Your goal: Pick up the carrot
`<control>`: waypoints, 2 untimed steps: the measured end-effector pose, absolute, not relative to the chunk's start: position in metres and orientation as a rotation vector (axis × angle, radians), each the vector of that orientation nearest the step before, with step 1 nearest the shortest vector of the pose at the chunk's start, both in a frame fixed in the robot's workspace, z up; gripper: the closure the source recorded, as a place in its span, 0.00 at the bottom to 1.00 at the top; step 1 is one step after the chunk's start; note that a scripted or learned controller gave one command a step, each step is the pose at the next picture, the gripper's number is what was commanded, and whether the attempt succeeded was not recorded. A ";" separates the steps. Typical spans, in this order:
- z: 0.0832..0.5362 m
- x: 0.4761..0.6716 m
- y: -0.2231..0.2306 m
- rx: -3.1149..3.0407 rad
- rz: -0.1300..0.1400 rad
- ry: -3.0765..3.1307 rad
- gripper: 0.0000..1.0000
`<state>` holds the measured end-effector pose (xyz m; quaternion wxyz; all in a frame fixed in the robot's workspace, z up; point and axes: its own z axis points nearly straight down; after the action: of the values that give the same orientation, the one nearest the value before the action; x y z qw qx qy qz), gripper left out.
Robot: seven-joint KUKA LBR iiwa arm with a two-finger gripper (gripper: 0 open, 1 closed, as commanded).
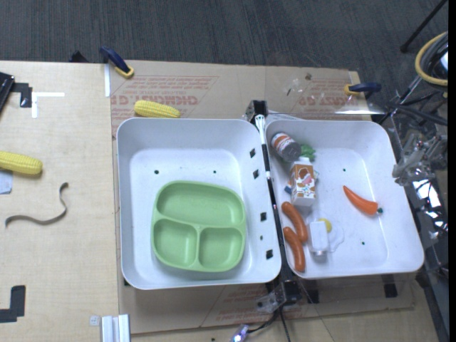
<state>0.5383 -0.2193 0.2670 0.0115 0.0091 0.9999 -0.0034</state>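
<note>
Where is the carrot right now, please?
The carrot lies in the right bin, toward its right side, apart from the juice carton and sausages.

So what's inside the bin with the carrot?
The right bin holds the carrot, two sausages, a juice carton, a small bottle and a white piece. Whatever lies under the carton is covered.

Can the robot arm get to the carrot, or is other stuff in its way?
Probably yes. The carrot lies alone on bare floor in the right bin, apart from the juice carton and sausages. Nothing covers it, and it lies on the side the arm comes from.
</note>
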 end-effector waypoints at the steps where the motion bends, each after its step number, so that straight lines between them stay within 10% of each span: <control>1: 0.279 0.479 -0.222 -0.428 -0.001 3.108 1.00; 2: 0.274 0.501 -0.221 -0.385 -0.001 3.112 1.00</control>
<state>0.5005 -0.2214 0.2740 0.0029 -0.1228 0.9924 -0.0004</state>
